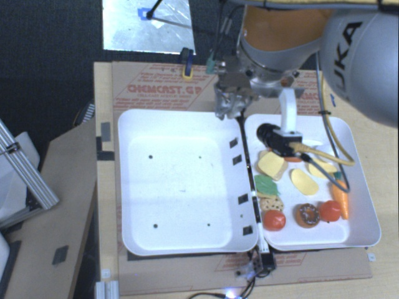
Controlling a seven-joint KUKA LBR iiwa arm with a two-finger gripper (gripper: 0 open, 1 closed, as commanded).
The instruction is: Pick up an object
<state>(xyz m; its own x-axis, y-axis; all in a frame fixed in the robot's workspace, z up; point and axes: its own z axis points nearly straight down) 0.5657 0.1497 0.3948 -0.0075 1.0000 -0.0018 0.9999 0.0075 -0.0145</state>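
Note:
My gripper (229,112) hangs over the back end of the divider between the two bins, just above the rims, with nothing visible in it. The right bin (360,167) holds the toy food. A yellow cheese wedge (272,165) lies nearest the gripper, a little in front of it and to the right. Past it are a yellow oval slice (303,180), a green piece (266,184) and a cracker (270,203). Along the bin's front lie a red tomato (274,220), a brown donut (307,215), a red fruit (330,210) and an orange carrot (340,198).
The left bin (134,167) sits beside the right one, joined by a black-clipped divider (248,179). Both rest on a cardboard sheet (156,86). A blue and yellow clamp (186,64) stands behind the left bin. The arm's bulk overhangs the right bin's back.

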